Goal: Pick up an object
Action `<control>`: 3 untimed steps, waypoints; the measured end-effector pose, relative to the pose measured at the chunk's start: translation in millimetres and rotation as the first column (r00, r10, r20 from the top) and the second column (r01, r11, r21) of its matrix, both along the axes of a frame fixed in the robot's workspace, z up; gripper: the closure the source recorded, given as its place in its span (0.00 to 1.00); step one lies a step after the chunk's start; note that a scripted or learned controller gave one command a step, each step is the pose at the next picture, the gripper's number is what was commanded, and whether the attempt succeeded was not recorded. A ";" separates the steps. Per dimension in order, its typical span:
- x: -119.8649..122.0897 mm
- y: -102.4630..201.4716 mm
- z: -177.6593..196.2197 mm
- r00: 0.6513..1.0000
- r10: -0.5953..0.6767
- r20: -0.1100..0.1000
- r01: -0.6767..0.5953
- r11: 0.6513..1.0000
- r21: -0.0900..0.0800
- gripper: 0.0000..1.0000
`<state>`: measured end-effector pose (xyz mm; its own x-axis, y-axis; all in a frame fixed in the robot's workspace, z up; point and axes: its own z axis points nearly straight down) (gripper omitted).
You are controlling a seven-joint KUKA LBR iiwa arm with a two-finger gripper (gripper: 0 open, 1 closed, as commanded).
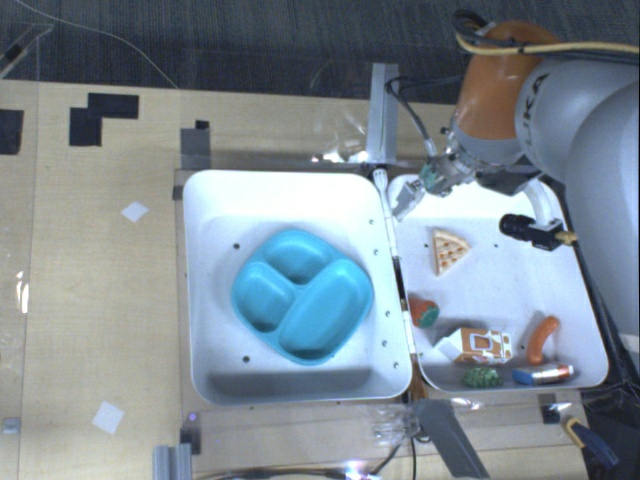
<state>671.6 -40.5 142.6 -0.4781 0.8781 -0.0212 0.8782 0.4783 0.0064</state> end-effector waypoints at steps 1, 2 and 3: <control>-33.1 -55.2 -54.7 0.999 0.044 -0.006 -0.044 0.999 0.014 0.00; -68.3 -2.6 44.5 0.965 0.264 -0.007 -0.264 0.965 0.013 0.00; -59.4 -76.5 -26.8 0.989 0.145 -0.010 -0.145 0.989 0.014 0.00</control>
